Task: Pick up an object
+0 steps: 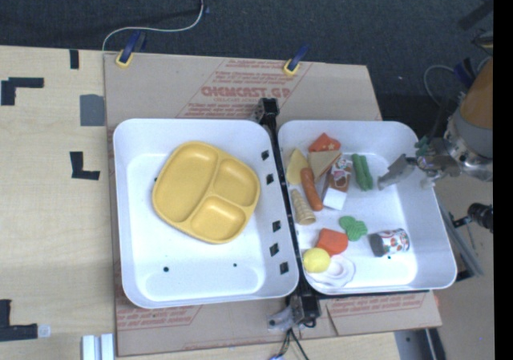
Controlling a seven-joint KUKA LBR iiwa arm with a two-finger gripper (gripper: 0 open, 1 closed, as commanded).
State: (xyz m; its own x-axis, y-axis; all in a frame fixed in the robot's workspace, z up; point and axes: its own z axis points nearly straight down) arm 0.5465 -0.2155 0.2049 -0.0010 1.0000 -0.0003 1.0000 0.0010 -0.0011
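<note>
Camera view, looking down at a slant, records two white bins side by side on a cardboard-covered bench. Left bin (136, 214) contains a yellow divided plate (206, 191) and nothing more that can be made out. Right bin (429, 226) contains the candidates for picking, crowded toward its left half: an orange carrot-shaped piece (311, 188), a green pickle-shaped piece (362, 171), a red wedge (324, 143), a pale yellow wedge (297, 165), a small can lying on its side (389, 242), a green lump (352, 228), a red-orange piece (332, 241) and a yellow ball (317, 260). All of these rest on the bin floor; none is lifted. Gripper (394, 172) reaches in over the right rim of the right bin, near the pickle-shaped piece but apart from it, with bare bin floor beneath. Nothing is seen between its fingers; whether they are spread or closed cannot be told at this size and angle. Assessment: the task appears to be at its approach stage. No object is secured. Outstanding are selection of a target, descent onto it, closure and lift.
</note>
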